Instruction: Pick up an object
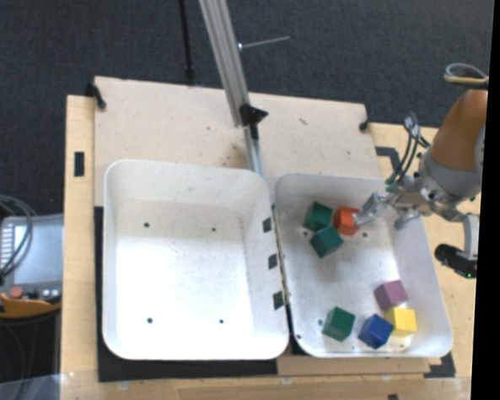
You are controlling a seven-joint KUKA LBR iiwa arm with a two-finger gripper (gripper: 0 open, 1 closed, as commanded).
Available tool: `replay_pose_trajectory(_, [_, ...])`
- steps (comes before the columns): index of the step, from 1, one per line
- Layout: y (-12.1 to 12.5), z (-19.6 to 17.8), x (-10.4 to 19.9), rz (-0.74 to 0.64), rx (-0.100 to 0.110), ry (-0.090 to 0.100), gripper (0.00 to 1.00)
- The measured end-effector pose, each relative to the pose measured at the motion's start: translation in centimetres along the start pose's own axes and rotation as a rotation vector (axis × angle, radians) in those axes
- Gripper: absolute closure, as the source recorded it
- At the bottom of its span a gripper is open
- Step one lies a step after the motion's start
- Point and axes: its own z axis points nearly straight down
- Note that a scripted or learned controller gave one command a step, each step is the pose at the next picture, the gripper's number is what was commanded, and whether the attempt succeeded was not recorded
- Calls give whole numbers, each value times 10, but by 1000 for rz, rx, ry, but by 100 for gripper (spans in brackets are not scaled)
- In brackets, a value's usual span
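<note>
The gripper (369, 209) reaches into the right bin (423, 273) from its far right rim — whether its fingers are spread or closed, I cannot tell. Just beside the tip, toward the bin's middle, lies the orange block (346, 219), touching or nearly so. Past it sit two dark green blocks (319, 216) (327, 241), close together. Well apart, toward the near rim, a purple block (390, 293), yellow block (403, 320), blue block (375, 330) and another green block (339, 323) cluster — bare floor lies between.

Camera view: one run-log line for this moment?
phase: reach | claw by orange cube in right bin | grasp: none seen | nearby: two green cubes
</note>
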Motion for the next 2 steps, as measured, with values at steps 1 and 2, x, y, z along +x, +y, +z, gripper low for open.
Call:
replay_pose_trajectory(1, [-3, 42, -2, 3, -2, -1, 0])
replay_pose_trajectory(2, [-2, 68, -3, 3, -4, -2, 0])
